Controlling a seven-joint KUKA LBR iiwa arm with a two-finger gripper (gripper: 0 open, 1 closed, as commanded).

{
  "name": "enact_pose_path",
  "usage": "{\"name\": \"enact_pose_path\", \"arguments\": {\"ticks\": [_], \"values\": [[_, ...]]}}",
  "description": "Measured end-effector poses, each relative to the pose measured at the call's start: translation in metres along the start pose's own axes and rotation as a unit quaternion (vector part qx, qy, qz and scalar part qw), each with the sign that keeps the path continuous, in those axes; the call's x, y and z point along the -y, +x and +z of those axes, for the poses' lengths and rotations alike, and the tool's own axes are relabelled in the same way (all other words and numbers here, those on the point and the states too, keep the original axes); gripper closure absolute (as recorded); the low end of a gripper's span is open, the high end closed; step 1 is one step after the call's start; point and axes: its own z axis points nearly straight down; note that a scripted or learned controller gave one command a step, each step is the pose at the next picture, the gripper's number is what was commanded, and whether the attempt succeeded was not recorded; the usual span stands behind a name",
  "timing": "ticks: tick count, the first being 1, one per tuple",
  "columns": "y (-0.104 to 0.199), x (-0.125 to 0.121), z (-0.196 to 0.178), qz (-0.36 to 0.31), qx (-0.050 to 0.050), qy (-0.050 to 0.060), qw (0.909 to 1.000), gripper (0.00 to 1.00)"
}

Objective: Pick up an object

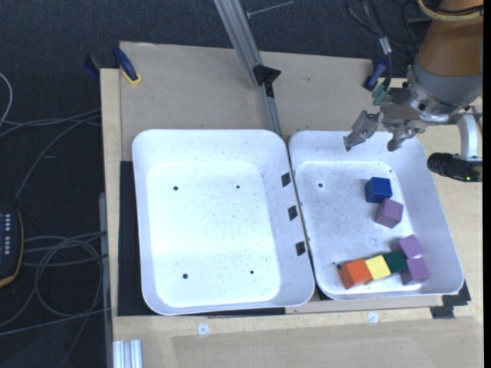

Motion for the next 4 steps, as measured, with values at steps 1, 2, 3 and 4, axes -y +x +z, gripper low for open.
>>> {"name": "enact_pose_path", "arguments": {"ticks": [1,2,3,4], "values": [[0.0,0.0,0.0,0.0,0.0,0.0,1.0,0.0],[0.001,-0.004,0.043,0.001,0.0,0.002,1.0,0.0],[0.011,-0.009,0.095,0.0,0.0,0.003,1.0,0.0],[0.012,-0.01,0.138,0.001,0.0,0.003,1.0,0.0]]}}
